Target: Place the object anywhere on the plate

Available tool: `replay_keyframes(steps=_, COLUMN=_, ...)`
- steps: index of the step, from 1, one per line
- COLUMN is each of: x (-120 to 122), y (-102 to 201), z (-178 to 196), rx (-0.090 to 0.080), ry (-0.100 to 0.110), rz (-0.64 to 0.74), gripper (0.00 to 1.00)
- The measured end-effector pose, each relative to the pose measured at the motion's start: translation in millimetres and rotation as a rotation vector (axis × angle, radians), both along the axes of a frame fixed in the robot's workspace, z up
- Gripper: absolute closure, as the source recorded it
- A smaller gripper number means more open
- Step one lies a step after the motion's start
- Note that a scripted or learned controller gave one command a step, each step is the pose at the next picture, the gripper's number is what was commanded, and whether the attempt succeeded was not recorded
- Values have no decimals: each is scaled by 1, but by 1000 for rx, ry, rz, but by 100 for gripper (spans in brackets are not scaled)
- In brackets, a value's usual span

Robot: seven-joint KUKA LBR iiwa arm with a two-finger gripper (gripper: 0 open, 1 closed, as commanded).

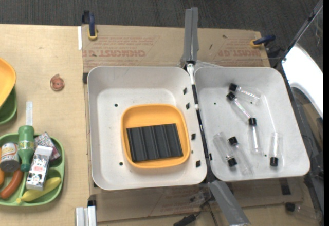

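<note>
Two white bins sit side by side in the middle of the frame on a sheet of cardboard (133, 48). The left bin (95, 117) holds an orange plate (154, 111), and a black ribbed slab (154, 143) lies flat on the plate, covering most of its floor (only the plate's rim shows all round). The slab is slightly skewed and lies wholly within the rim.

The right bin (293, 117) holds a scatter of clear vials (254, 135) with black caps. Their glass is nearly lost against the white floor, so the caps are easier to count than the bodies. About six can be made out, and some near the upper middle touch or overlap.

A grey post (190, 35) stands at the seam between the bins. A clamp (90, 27) grips the cardboard at its upper left corner.

At lower left a green tray (57, 176) holds a bottle (25, 145), a carton (37, 168) and other toy food too crowded to sort. The frame edge cuts it off, as it does an orange bowl (5, 83) above. A small pink disc (57, 83) lies alone on the bench.

At the right edge a white shape (306, 73) runs out of frame, and what it is cannot be told.
</note>
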State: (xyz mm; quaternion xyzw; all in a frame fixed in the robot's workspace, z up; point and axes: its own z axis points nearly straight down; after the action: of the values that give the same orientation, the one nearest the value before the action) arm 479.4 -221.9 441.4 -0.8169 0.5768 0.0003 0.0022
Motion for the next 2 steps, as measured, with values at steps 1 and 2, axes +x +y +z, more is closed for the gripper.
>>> replay_keyframes(steps=1, x=0, y=8, z=0, rx=-1, ry=0, rz=262, gripper=0)
replay_keyframes(steps=2, x=0, y=15, z=0, rx=-1, ry=-3, rz=655, gripper=0)
